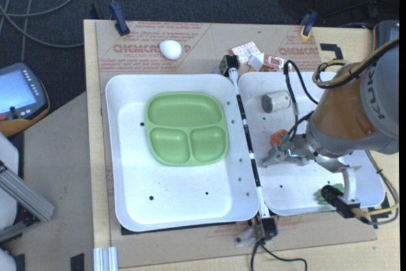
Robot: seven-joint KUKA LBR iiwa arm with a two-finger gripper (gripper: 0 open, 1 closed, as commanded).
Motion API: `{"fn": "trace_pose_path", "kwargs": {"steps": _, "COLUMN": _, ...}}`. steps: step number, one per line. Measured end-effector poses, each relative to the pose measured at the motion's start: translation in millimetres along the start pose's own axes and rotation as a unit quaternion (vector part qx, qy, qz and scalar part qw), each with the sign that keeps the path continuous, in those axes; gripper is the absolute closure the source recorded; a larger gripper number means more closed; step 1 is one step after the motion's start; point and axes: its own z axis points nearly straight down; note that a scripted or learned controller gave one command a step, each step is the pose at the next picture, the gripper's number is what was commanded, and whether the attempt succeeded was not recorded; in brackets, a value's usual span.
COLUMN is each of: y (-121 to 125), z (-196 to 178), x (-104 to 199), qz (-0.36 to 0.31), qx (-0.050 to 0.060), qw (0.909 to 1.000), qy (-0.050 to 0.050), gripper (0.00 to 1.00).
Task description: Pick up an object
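In the right bin [298,197], my gripper [275,154] is low near the left wall, reaching in from the right under the arm's orange band [342,114]. A small orange-red object [280,136] lies just above the gripper tip, close to it; contact is unclear. A grey cylinder [276,101] lies on its side farther back in the same bin. A small green object [326,195] sits near the bin's front right, partly hidden by a black cable fitting. Nothing is visibly held.
The left bin [127,155] bears a green divided plate [187,128]. A white egg-shaped item [170,49] and crumpled wrappers [254,57] lie on the cardboard behind the bins. Black cables [298,82] loop over the right bin's rear.
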Motion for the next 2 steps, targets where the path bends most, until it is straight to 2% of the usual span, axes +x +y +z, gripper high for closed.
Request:
{"fn": "trace_pose_path", "kwargs": {"steps": 1, "y": 52.4, "z": 0.0, "x": -17.0, "qz": 0.0, "qx": 0.0, "qw": 1.0, "qy": 0.0, "gripper": 0.0}}
{"fn": "trace_pose_path", "kwargs": {"steps": 2, "y": 52.9, "z": -10.1, "x": -16.8, "qz": 0.001, "qx": -0.001, "qw": 1.0, "qy": 0.0, "gripper": 1.0}}
